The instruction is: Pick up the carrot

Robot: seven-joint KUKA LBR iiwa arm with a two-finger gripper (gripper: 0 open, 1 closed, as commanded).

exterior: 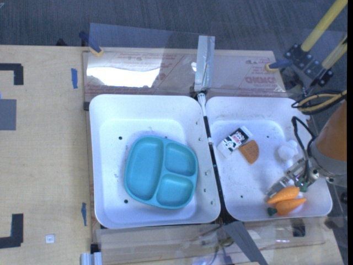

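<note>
The orange carrot (288,200) lies at the near right corner of the right bin (242,200), its green stem end pointing left. My gripper (282,185) reaches in from the right and sits low over the carrot's upper edge, touching or almost touching it. The arm's orange band shows at the right edge of the view. The carrot rests on the bin floor.
In the right bin there is a small black-and-white carton (234,140), a brown wedge (251,152) beside it, and a white lump (287,151) near the right wall. A blue divided plate (161,171) lies in the left bin (105,148). The near bin wall is close to the carrot.
</note>
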